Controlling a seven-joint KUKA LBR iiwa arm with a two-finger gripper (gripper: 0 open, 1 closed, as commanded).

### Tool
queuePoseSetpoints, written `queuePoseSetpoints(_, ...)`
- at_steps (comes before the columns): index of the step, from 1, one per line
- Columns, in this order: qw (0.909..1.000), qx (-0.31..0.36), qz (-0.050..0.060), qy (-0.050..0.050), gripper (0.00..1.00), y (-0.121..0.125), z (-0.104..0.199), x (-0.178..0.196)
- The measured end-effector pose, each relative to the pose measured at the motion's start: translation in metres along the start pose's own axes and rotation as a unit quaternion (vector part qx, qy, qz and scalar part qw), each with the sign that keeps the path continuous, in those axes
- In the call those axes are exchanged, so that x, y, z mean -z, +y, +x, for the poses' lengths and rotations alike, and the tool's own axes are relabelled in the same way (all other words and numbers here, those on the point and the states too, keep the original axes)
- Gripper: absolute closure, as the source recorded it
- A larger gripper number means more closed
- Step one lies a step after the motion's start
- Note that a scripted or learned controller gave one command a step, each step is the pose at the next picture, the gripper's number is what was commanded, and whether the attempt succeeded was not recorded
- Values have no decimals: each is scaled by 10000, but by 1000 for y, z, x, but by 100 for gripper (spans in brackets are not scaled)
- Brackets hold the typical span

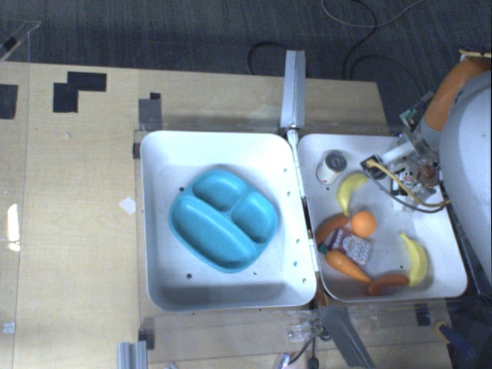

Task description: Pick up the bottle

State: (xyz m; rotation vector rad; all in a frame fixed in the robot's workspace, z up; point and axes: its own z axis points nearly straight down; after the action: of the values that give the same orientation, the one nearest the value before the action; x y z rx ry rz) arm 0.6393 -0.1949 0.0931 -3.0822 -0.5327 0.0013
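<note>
Sausage (387, 284) at front rim, bottle (350, 246) between carrot (347, 267) and orange (364, 224), apart from tool (407, 179) (grip unreadable)

ARM: smooth pale-grey rounded arm casing (470, 141) is looking broad and glossy | BAND: curved orange band (448, 97) is standing out bright above the wrist | TIP: small cluttered metallic gripper (416, 177) is trailing a thin dark looping wire (427, 204)

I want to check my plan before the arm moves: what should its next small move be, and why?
Probably shift the gripper toward the view's lower left. It hangs over the upper right part of the right bin, while what looks like the bottle, dark with a pale label, lies between the orange and the carrot.
</note>
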Motion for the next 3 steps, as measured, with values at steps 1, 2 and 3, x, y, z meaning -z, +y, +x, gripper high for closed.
queuePoseSetpoints(1,10000,63,-27,47,100,-2,5,15)
queuePoseSetpoints(2,9989,-462,-79,19,100,-33,9,145)
queuePoseSetpoints(3,9977,-667,-80,14,100,-2,22,140)
